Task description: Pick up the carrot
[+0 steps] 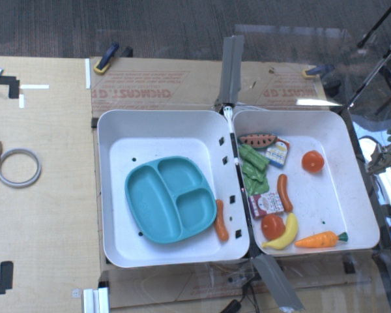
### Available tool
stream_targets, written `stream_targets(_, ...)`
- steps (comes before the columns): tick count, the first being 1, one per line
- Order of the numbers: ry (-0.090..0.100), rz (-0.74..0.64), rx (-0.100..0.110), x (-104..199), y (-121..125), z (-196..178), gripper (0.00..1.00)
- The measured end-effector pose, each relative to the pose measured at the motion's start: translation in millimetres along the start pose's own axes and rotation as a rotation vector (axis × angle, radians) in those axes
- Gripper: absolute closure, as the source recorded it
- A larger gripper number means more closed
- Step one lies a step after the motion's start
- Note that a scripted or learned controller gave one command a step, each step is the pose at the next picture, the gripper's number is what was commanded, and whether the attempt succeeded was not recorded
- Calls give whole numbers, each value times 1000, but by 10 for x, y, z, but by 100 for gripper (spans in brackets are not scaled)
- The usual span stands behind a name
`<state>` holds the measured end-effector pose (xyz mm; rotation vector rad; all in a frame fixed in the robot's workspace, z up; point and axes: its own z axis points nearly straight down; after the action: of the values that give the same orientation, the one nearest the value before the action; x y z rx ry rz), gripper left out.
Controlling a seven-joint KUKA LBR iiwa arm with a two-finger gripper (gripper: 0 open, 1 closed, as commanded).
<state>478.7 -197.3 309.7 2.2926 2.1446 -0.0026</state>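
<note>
Single overhead camera, slanted down on bins (107, 175).

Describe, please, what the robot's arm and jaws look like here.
Little can be told: beyond the right bin lie thin dark cables or rods and pale, glare-washed shapes, too blurred to identify as arm parts, colours or markings.

"CHEMCOZ" upside down on cardboard (158, 83)

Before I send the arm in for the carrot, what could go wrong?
The carrot lies close to the right bin's near wall, so the claw may strike the rim. The banana sits just off its tip and could be nudged or grabbed along with it. Two orange sausages might be mistaken for the carrot.
</note>
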Motion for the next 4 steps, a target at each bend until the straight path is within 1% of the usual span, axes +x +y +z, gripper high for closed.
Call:
stream_targets(1,3,-113,4,-83,232,1234,100)
stream_targets(2,0,50,1,-58,878,86,100)
stream_targets(3,3,-74,3,184,559,1501,100)
stream_targets(4,1,101,2,-2,1046,600,100)
